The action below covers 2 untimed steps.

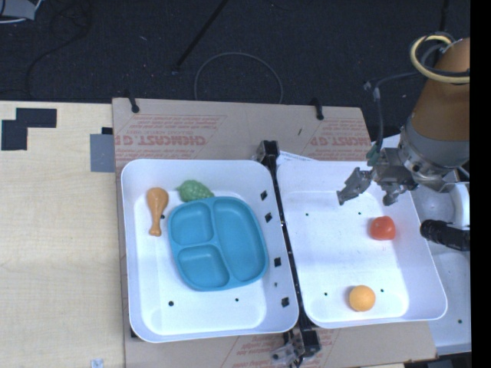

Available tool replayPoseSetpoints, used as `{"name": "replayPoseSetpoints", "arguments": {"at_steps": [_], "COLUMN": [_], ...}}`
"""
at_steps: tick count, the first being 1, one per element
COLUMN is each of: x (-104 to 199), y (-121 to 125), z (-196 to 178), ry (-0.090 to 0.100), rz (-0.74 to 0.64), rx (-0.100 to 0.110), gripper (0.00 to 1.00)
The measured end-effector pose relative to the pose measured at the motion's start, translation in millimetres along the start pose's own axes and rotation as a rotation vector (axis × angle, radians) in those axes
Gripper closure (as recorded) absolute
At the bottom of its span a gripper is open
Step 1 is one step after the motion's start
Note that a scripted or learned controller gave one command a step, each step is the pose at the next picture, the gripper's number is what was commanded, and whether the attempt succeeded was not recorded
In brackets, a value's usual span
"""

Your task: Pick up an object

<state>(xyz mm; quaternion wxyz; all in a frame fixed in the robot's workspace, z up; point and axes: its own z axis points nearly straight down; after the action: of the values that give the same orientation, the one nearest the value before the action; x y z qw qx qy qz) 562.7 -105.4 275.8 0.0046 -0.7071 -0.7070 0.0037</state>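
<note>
Honestly, with the gripper point(371, 185) spread apart and nothing held, the red object point(382, 228) at its 5 o'clock could easily be nudged away.

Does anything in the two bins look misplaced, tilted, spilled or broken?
Nothing stands out. The blue tray lies flat in the left bin, with the drumstick and green vegetable beside it. The red tomato and orange sit apart in the right bin.

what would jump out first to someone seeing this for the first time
The bright blue divided tray fills the middle of the left bin, with a toy chicken drumstick and a green leafy piece at its upper left. In the right bin, a red ball and an orange ball lie apart, and the end effector hovers over that bin's upper part.
</note>
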Motion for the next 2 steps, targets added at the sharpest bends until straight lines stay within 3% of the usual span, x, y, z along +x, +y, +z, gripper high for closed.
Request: {"name": "replayPoseSetpoints", "arguments": {"at_steps": [1, 2], "x": [0, 3], "y": [2, -3], "z": [-5, 40], "ry": [-0.001, 0.000], "rz": [-0.001, -0.001], "rx": [-0.010, -0.004], "gripper": [0.00, 0.00]}}
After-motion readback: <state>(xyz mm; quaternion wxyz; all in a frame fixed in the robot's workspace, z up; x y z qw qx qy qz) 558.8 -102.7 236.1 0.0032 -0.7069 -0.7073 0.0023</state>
